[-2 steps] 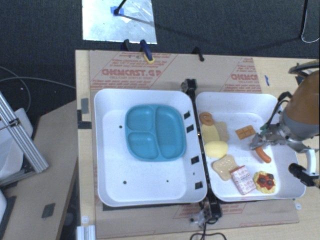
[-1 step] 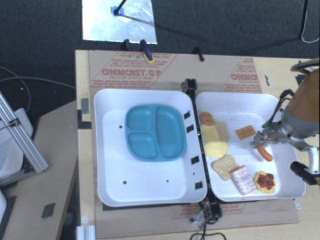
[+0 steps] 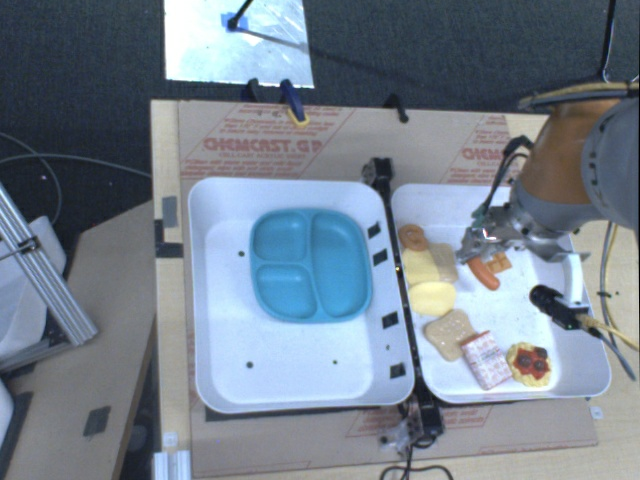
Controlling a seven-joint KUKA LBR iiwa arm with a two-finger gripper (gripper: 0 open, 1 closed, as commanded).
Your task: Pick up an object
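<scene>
Look to the right-hand shallow white bin (image 3: pixel 450 204) on the cardboard-covered surface (image 3: pixel 250 133): that is where you find the grey arm with its orange band (image 3: pixel 575 158), reaching in from the right. Its end effector (image 3: pixel 483 240) sits low over the upper middle of that bin. From this angle you cannot tell whether the end effector is apart or together, and you see nothing clamped in it.

Just below the end effector, at its tip or very close to it, lies a small orange-red toy sausage (image 3: pixel 486 274), slanted down toward the right. Whether the two touch is not clear.

The other pieces run along the left side and the front of the same bin. A brown toy bread roll (image 3: pixel 411 236) lies near the bin's left wall. Directly below it is a pale yellow cheese block (image 3: pixel 421 265), and below that a rounded yellow piece (image 3: pixel 432 297) touching the block. Further toward the front you see a tan toast slice (image 3: pixel 449 333), with a red and white carton (image 3: pixel 485 358) just beside it on the right. A round yellow toy pizza with red topping (image 3: pixel 530 364) lies near the carton, at the front right.

The left-hand shallow white bin (image 3: pixel 215 268) holds a light blue divided plastic plate (image 3: pixel 308 266) lying flat near its middle, well apart from the arm.
</scene>
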